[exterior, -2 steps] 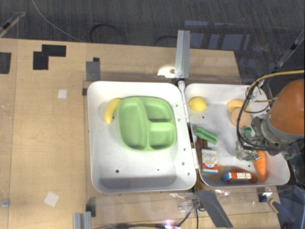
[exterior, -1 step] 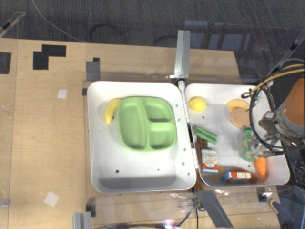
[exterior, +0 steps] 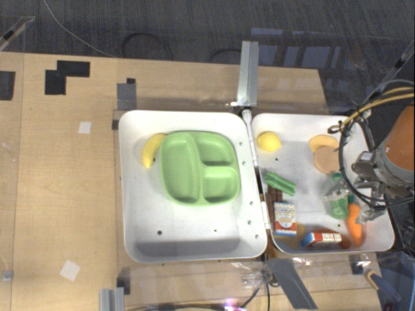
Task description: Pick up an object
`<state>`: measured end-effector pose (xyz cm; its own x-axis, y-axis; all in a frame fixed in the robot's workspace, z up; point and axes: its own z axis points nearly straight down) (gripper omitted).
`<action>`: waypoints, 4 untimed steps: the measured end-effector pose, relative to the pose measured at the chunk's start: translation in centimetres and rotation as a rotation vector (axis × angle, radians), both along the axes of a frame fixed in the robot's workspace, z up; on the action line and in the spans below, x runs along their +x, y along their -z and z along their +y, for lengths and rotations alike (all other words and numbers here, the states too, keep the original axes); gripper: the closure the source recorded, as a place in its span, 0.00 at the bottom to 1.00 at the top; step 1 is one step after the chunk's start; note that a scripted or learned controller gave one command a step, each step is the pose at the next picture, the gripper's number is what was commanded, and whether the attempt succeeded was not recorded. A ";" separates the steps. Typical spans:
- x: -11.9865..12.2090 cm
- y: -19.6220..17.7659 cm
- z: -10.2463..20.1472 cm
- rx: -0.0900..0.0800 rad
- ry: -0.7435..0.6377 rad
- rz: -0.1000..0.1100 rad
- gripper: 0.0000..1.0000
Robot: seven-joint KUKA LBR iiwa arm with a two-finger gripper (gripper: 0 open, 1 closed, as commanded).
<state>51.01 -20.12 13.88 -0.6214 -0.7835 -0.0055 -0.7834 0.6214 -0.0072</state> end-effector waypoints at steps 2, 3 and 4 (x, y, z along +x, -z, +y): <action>-0.4 3.4 0.0 0.000 -0.008 -0.026 1.00; -0.5 3.4 0.0 0.000 -0.008 -0.025 0.00; 1.8 4.8 -0.3 -0.001 -0.017 -0.002 0.00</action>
<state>52.84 -20.45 9.04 -0.6081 -0.7939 -0.0064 -0.7938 0.6081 -0.0094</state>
